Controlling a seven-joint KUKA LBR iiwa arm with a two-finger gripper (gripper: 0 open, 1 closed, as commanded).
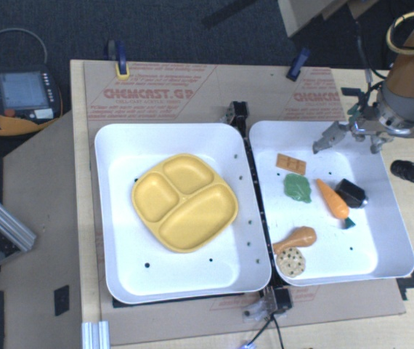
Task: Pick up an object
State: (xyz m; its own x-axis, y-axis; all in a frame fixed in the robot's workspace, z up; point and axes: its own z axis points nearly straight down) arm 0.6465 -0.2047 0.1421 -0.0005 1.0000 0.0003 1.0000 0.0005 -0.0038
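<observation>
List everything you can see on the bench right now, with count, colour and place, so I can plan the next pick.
bins: 2, white, side by side
divided plate: 1, yellow, left bin
cracker: 1, brown, right bin, far side
broccoli: 1, green, below cracker
carrot: 1, orange, right bin middle
black block: 1, black, beside carrot
drumstick: 1, tan, right bin near side
cookie: 1, beige, below drumstick
hand: 1, grey, open, over right bin's far edge

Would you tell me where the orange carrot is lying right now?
The carrot lies in the right bin, near its middle, with the green broccoli piece on its left and a black block touching its right side.
</observation>
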